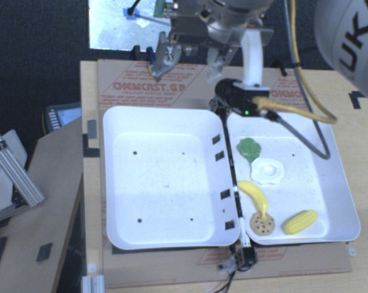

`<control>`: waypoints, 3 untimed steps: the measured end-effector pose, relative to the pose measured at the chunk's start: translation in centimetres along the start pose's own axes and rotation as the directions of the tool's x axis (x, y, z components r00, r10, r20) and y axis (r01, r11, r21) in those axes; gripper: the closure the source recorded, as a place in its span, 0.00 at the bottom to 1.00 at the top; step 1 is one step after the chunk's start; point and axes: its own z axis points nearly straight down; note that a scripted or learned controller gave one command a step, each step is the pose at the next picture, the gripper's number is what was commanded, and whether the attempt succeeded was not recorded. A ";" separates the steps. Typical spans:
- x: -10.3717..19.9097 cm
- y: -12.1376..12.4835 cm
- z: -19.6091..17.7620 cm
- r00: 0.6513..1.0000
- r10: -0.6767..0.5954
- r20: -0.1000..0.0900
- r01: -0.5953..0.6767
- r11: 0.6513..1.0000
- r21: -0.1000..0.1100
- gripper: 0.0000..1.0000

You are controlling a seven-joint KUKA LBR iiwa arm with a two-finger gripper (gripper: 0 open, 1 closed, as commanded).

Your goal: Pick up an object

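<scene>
Yellow plastic toy corn cob near right bin front edge, likely light, stiff, slippery: best pinched mid-length by gripper, open, empty.

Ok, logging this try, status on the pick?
End effector open, high behind the bins, holding nothing. Banana, egg, corn, cookie, leaf in right bin. Nothing in the way.

One camera, seemingly fairly near, looks down aslant on both bins.

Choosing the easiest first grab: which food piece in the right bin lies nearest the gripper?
The green leaf, at the top of the group, closest to the gripper; the others lie farther down.
</scene>
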 end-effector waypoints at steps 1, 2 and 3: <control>0.0 0.0 0.0 1.000 0.000 0.000 0.000 1.000 0.000 0.00; 0.0 0.0 0.0 1.000 0.000 0.000 0.000 1.000 0.000 0.00; 0.0 0.0 0.0 1.000 0.000 0.000 0.000 1.000 0.000 0.00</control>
